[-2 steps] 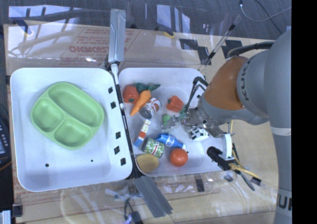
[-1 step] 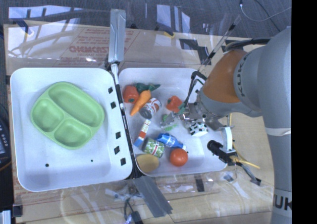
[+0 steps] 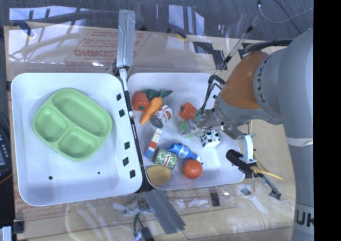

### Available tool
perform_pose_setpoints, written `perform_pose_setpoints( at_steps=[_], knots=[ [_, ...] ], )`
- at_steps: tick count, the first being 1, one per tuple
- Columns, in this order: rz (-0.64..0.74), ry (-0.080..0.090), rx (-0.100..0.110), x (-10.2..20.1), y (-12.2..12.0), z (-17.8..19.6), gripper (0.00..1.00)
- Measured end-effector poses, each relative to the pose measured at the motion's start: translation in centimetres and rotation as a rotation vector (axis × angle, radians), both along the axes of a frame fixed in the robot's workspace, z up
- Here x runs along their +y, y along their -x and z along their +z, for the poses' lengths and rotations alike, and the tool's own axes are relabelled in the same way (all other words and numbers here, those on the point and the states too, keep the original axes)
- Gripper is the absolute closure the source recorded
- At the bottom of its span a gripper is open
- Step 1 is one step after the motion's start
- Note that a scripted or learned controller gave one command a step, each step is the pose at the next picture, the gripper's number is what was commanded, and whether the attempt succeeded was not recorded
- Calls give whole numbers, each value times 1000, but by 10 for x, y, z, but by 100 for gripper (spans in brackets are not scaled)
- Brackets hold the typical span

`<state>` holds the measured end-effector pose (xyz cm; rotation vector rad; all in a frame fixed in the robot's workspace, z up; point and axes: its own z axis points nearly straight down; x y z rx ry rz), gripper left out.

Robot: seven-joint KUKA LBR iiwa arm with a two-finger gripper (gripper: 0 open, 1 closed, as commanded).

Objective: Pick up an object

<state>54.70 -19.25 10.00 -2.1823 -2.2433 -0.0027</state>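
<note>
The arm reaches in over the right bin (image 3: 139,82), its wrist low among the toys; the gripper (image 3: 209,126) is largely masked by the wrist housing above it, and whether it is spread or closed cannot be told from this view; nothing can be seen held, so no grasp is recorded. Just beneath the gripper lies a black-and-white ball (image 3: 210,137); immediately beside it on the side away from the arm sit a red pepper (image 3: 187,110) and a small greenish clear piece (image 3: 187,126); contact with any of these cannot be confirmed. Further out from the gripper lie a small can (image 3: 163,115), a carrot (image 3: 151,109), a blue packet (image 3: 182,151) and a red tomato (image 3: 192,168); at the near rim lies a potato (image 3: 159,174). The left bin (image 3: 21,144), well apart from the gripper, bears a green divided plate (image 3: 73,123). Judgement: the reach into the bin appears made and the gripper looks placed for a take; closing on an item and lifting it clear remain to be shown; the task stands incomplete.
</note>
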Motion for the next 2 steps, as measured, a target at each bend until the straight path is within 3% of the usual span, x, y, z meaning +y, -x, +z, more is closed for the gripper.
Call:
perform_pose_setpoints(
  at_steps=[1, 2],
  knots=[
    [-181, 10, -2, 72, -48, 139, 100],
    [-90, 9, 1, 52, -19, 169, 100]
  ],
)
